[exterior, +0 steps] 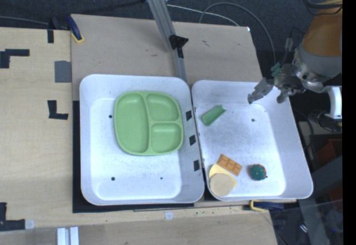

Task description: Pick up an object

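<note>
On the left, a white bin (pixel 94 144) held a green plate (pixel 148 123) with three parts. Next to it, the right bin (pixel 289 144) held a green block (pixel 212 114), a waffle (pixel 228 164), a yellow round thing (pixel 222 183) and a little green ball (pixel 257 172). Above its far right corner hung the claw (pixel 271 94), spread apart and holding nothing.

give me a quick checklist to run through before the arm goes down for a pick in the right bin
1. Gripper carrying nothing: ok, jaws are spread with nothing between them.
2. Gripper over the right bin: ok, near its upper right corner.
3. Targets visible: ok, green wedge, waffle piece, tan disc, small green and red ball.
4. Gripper above a target: not ok, all lie left of or below it.
5. Waffle piece free-standing: not ok, it touches the tan disc.
6. Gripper height: cannot tell.
</note>
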Robot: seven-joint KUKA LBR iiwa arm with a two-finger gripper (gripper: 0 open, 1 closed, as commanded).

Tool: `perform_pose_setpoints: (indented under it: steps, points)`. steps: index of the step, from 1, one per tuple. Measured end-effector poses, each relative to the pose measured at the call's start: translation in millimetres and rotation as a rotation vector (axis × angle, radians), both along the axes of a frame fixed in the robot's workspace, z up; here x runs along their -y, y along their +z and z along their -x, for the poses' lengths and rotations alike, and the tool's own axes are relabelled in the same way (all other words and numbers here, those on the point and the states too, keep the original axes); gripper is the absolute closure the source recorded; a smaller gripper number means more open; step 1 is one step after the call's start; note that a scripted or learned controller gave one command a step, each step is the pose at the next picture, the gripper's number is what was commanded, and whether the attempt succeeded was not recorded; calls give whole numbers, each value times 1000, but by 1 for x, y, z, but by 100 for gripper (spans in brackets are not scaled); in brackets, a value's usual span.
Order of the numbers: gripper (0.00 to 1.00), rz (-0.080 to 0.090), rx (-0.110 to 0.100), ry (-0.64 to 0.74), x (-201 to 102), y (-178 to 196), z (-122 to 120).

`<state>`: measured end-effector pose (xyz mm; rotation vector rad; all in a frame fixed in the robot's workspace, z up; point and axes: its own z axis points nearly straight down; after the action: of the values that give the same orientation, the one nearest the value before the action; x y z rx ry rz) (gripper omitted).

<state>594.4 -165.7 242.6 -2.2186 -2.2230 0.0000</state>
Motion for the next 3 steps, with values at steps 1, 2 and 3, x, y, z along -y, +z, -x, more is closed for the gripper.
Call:
perform_pose_setpoints:
  steps: [1,2,3]
  points:
    - [0,0,0,1,0,0,0]
    - [0,1,-5,0,-3,-47,8]
    - [0,0,-7,0,-9,-111,7]
